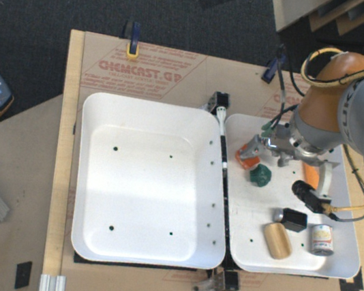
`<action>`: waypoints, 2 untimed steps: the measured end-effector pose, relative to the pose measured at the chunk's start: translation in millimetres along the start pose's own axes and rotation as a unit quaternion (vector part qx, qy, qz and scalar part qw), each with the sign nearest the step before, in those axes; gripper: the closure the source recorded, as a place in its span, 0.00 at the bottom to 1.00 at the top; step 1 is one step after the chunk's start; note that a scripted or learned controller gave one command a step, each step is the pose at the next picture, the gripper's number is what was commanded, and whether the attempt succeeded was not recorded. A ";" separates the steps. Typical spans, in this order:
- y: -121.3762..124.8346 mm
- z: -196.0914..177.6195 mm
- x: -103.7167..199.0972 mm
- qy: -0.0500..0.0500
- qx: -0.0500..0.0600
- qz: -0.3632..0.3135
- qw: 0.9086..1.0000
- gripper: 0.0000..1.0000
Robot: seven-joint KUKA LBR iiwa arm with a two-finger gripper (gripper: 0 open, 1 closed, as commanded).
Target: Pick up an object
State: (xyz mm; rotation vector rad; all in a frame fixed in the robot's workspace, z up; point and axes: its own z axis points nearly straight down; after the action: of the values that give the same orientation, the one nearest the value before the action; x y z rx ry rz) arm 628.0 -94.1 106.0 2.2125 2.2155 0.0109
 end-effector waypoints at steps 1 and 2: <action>0.5 -9.0 1.1 0.001 -0.001 0.000 1.000 1.00; 17.4 -131.0 102.0 0.002 0.000 -0.004 1.000 1.00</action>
State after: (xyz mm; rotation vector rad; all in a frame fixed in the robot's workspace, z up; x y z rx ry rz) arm 643.6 8.3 236.9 2.2064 2.2259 0.0153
